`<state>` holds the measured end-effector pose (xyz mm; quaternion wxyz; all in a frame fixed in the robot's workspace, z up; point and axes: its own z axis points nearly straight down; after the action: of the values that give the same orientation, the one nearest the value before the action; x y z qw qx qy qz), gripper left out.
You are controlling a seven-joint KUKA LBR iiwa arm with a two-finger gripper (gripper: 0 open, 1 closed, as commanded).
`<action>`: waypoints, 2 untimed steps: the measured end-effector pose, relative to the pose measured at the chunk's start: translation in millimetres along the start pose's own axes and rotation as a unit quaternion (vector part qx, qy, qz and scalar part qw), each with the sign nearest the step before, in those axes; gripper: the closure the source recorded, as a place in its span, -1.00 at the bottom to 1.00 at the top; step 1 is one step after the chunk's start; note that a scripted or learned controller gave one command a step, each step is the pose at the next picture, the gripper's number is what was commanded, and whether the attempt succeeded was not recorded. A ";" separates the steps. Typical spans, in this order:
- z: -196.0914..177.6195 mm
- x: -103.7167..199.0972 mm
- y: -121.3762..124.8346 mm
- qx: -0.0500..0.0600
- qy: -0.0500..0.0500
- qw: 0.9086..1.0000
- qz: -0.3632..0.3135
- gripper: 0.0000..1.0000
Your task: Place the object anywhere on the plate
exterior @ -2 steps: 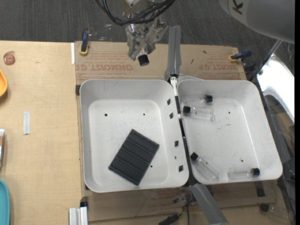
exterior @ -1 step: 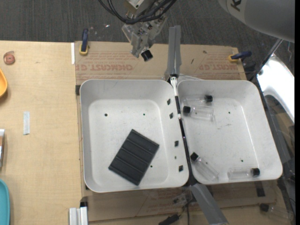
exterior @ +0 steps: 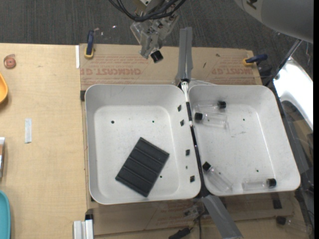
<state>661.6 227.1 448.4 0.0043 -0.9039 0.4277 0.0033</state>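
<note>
Cardboard (exterior: 124, 69) with red lettering covers the bench under 2 shallow white bins, and pale wood (exterior: 45, 173) runs along its left side.

The plate (exterior: 143, 166), a black ribbed slab, lies flat on the floor of the left bin (exterior: 91, 133). It is turned at a slant and sits toward the near side.

All 4 clear, black-capped vials lie on their sides in the right bin (exterior: 285, 133), across the shared rims from the plate. The far vial (exterior: 215, 105) and the second vial (exterior: 207, 118) lie close together near the far-left corner. The near-left vial (exterior: 215, 176) rests by the left wall. The near-right vial (exterior: 259, 184) lies along the near wall, with its cap toward the right corner.

My gripper (exterior: 149, 41) hangs beyond the far rim of the left bin, over the cardboard's far edge, well apart from the plate and every vial. Whether it is wide, narrow or holding anything, I cannot tell.

2 blue and yellow clamps pin the cardboard's far edge, the left clamp (exterior: 89, 45) and the right clamp (exterior: 254, 59). A small reddish disc (exterior: 9, 61) sits on the wood at far left.
</note>
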 end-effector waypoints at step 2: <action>-14.3 4.6 -0.9 0.002 -0.005 1.000 0.009 1.00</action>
<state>665.3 223.9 462.7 0.0082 -0.9001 0.4356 0.0075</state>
